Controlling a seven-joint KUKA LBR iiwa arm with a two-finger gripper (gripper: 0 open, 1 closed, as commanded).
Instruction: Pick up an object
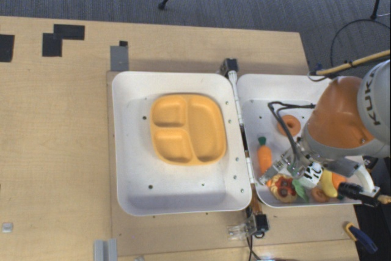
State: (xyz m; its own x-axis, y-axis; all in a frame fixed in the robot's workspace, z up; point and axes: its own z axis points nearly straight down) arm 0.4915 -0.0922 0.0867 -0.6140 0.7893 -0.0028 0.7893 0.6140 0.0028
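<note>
Honestly can't tell the gripper (288,163) state; toys crowd it w/ carrot (264,159) beside, so it may snag two or slip.

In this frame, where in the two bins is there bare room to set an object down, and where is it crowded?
Left bin: a bare white border surrounds the yellow divided plate, widest along its near edge. Right bin: bare floor at the far end, beyond the donut. Its near end is crowded with the carrot, the toy pile and the gripper.
</note>
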